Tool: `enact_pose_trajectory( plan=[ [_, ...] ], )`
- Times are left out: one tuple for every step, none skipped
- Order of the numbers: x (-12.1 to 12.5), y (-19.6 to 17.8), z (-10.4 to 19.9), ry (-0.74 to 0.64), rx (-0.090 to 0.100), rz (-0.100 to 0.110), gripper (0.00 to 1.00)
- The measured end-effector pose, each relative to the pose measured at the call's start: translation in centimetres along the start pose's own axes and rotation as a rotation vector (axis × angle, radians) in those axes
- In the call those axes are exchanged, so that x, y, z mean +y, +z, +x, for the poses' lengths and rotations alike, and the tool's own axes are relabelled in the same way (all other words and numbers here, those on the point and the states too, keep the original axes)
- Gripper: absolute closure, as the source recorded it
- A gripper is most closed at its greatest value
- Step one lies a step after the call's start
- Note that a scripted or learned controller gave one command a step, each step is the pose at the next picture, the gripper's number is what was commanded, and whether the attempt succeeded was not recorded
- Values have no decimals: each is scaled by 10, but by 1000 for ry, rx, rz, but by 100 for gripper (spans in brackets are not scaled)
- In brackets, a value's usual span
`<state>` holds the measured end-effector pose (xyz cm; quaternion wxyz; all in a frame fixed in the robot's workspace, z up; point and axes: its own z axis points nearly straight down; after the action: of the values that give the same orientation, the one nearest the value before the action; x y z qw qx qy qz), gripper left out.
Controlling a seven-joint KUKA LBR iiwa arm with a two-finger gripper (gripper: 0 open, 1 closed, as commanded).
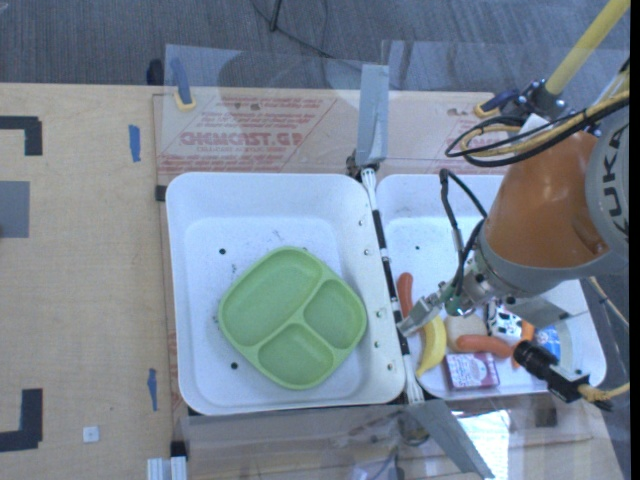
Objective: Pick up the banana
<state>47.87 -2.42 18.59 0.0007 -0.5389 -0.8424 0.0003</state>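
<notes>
Arm sits low at lower right of frame, claw (437, 306) just above the banana (433, 345), apparently lining up a grasp; its state cannot be told.

A single fixed camera sits above the bench (70, 268) and looks down on it at a slant. Taking the left bin (190, 218) as the landmark, that bin lies near the frame's centre, with the right bin (420, 218) directly beside it toward the frame's right. Beyond the left bin, at the top of the frame, grey floor (100, 8) is visible. The arm (560, 208) enters from the right, over the right bin. The view is close enough to take in both bins and part of the bench to the left.
</notes>
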Motion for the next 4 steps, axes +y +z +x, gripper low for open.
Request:
enact_pose_trajectory(
  plan=[
    [-8, 1, -18, -37, -1, -2, 0],
    [-31, 51, -69, -243, 0, -1, 0],
    [-32, 41, -72, -236, -2, -5, 100],
    [-32, 31, -73, -232, -5, -9, 100]
  ],
)
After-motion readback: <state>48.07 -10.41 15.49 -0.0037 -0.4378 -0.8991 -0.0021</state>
